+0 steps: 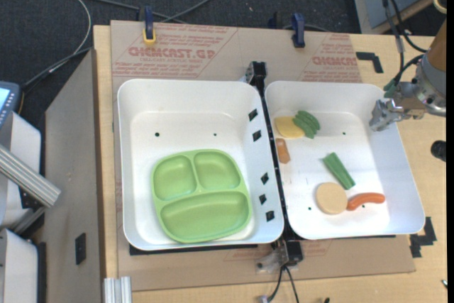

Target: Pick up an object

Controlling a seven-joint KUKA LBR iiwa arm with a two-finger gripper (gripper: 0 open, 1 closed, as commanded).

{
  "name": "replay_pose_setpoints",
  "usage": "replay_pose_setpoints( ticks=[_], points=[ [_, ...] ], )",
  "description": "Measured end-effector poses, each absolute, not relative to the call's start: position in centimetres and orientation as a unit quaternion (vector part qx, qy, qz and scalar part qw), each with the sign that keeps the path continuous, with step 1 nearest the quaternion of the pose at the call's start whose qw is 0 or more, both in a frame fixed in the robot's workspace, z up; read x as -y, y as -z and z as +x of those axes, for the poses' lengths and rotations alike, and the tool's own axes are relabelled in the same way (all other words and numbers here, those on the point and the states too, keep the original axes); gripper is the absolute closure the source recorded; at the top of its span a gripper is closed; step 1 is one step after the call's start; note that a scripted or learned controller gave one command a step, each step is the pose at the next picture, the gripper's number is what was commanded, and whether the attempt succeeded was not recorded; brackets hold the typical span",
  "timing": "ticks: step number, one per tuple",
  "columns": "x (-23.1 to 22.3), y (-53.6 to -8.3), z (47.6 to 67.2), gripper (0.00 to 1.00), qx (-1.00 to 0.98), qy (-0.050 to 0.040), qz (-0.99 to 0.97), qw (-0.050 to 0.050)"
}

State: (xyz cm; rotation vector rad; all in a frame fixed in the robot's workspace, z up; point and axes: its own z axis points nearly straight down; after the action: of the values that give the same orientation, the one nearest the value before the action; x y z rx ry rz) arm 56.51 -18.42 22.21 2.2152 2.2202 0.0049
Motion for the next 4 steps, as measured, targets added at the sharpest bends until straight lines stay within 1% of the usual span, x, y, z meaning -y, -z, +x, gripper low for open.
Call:
replay_pose_setpoints(
  ticks=[1, 2, 4],
  points=[
    [18.7, -28.2, 55.8, 1.00, -0.708, -0.0021, 0.706, 0.004],
    [14.5, -27.7, 56.6, 1.00, -0.709, -0.0004, 0.706, 0.000],
    [3.4, -28.0, 58.6, 1.00, -0.709, -0.0009, 0.705, 0.000]
  ],
)
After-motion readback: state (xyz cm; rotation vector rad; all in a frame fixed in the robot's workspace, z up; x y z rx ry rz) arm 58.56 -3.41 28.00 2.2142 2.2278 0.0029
